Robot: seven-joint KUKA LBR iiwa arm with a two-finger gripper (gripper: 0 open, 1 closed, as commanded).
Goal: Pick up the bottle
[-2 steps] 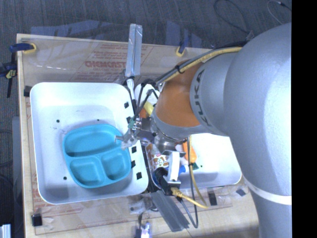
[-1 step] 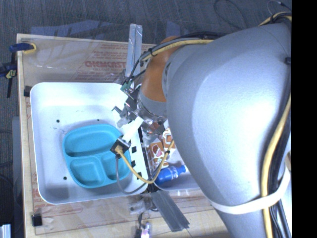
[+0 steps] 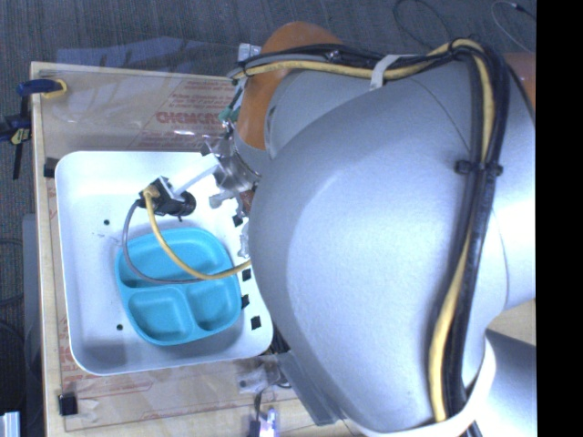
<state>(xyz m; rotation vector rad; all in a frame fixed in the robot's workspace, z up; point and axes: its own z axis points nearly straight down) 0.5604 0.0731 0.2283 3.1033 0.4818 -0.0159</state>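
My gripper (image 3: 225, 178) hangs over the back right part of the left white bin (image 3: 77, 244), just beyond a blue divided tray (image 3: 178, 285). Its metal wrist parts stand above the bin floor, close to the tray's far edge. The tray has three compartments and lies flat in the middle of the bin. My bulky grey arm (image 3: 383, 244) reaches in from the right and covers the whole right side of the bench, hiding whatever lies under it.
The left bin's walls rise at the left and front. A clear plastic sheet with red print (image 3: 155, 107) lies on the bench behind the bin. A blue clamp (image 3: 36, 87) sits at the bench's far left corner.
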